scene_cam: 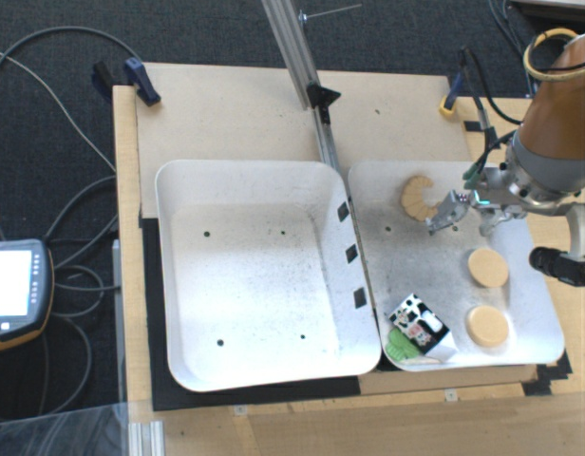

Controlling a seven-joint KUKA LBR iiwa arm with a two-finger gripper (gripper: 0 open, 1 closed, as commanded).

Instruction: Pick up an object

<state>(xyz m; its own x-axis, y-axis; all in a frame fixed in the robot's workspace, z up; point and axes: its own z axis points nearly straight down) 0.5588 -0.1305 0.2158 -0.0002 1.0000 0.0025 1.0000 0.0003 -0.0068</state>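
While poised low over the right bin (392,255): gripper (468,217) spread apart, grasping nothing. 3 tan discs listed: nearest disc (418,196) just beside gripper, 2 towards front. Advised: centre over nearest disc, descend square, close across its edges, avoid bin wall.

White speckled bins (245,283), tan discs (488,267), black-and-white patterned green packet (418,331), orange-banded grey arm (558,112)

Probably a robotics lab rather than a home: plywood tabletop (226,122) clamped at the corners, two white bins (254,274) side by side, aluminium camera post (288,36), loose black cables (46,179) over grey carpet, handheld control pendant (12,288) at left.
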